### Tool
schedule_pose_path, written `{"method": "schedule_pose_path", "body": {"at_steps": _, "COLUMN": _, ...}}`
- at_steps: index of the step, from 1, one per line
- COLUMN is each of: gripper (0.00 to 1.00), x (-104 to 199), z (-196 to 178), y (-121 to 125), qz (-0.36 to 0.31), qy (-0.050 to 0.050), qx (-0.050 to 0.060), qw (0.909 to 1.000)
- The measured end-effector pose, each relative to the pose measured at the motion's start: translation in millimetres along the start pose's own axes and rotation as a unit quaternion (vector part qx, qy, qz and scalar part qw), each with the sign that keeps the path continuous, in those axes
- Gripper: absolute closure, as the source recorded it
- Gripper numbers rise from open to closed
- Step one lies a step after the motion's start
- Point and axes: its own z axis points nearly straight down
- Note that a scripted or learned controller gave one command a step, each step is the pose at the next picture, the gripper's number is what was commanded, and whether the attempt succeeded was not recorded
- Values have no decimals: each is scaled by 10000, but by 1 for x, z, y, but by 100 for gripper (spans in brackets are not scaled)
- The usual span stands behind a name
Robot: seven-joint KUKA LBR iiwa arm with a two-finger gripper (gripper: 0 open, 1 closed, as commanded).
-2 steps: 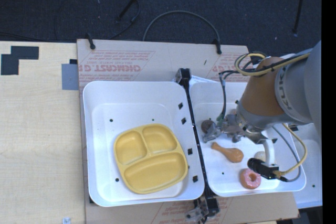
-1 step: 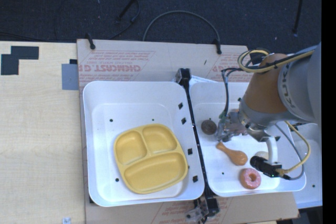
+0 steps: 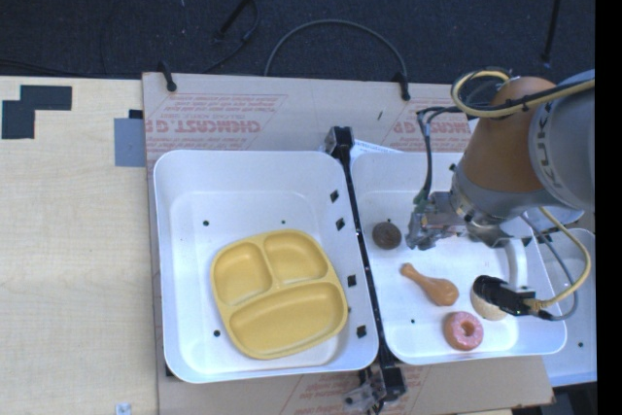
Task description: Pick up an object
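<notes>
In the right bin, my gripper hangs low under the grey arm with its orange band. A small brown round object lies just left of it, close to the divider between the bins. Below the gripper, on the bin floor, rests a tan drumstick-shaped piece. A pink frosted donut sits near the bin's front wall. I see nothing held by the gripper.
The left bin holds a yellow divided plate, lying flat toward the front. A black clip strip runs along the rim between the two bins. Pale wooden bench extends to the left.
</notes>
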Motion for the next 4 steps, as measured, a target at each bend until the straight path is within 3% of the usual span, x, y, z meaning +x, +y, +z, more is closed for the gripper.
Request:
{"method": "schedule_pose_path", "body": {"at_steps": 1, "gripper": 100, "x": 1, "z": -63, "y": 2, "qz": 1, "qy": -3, "qx": -15, "qw": 10000}}
{"method": "schedule_pose_path", "body": {"at_steps": 2, "gripper": 100, "x": 0, "z": -76, "y": 2, "qz": 2, "qy": -1, "qx": 6, "qw": 10000}}
{"method": "schedule_pose_path", "body": {"at_steps": 4, "gripper": 100, "x": 111, "z": -63, "y": -17, "qz": -17, "qy": 10, "qx": 28, "qw": 10000}}
